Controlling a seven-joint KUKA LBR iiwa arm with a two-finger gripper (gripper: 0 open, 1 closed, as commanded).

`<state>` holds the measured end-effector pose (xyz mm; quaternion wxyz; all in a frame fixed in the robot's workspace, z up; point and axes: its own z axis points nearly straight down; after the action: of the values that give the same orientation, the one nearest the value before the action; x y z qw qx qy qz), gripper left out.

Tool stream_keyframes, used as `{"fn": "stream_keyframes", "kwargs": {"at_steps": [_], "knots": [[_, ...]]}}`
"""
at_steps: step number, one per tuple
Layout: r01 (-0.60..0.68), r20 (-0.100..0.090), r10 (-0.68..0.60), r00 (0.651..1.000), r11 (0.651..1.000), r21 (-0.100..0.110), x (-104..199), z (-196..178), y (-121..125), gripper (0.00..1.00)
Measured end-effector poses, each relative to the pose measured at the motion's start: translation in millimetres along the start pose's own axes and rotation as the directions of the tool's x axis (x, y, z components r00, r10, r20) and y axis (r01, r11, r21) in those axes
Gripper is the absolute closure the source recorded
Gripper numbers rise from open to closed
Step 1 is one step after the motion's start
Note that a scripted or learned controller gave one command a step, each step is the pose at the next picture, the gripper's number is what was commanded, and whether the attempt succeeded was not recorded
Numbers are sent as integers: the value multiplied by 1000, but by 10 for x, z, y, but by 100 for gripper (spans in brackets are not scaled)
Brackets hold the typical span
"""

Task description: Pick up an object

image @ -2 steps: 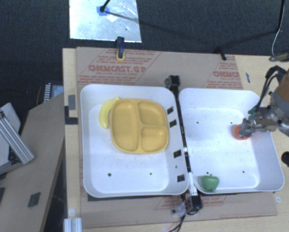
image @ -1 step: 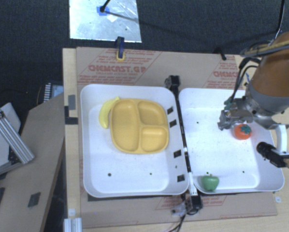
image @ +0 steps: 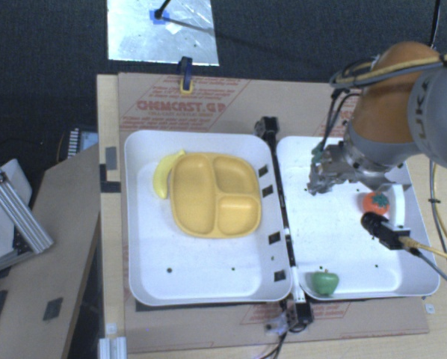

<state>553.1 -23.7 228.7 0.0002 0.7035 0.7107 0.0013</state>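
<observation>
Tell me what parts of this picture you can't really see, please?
- Banana, camera view: the yellow divided plate covers most of it.
- Orange toy in the right bin: the arm hides its top edge; too small to name.
- Robot hand: dark and blurry, so its tip is unclear.
- Green apple sits at the bin's front edge; its small details are too tiny.

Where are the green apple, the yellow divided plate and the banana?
green apple (image: 325,282): camera view, middle of the fruit.
yellow divided plate (image: 193,189): camera view, large left compartment.
banana (image: 162,175): camera view, middle of the exposed curve.
</observation>
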Motion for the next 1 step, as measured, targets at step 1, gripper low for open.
{"fn": "stream_keyframes", "kwargs": {"at_steps": [1], "knots": [[0, 0, 0, 1000, 1000, 0, 518, 116, 195, 100]]}}
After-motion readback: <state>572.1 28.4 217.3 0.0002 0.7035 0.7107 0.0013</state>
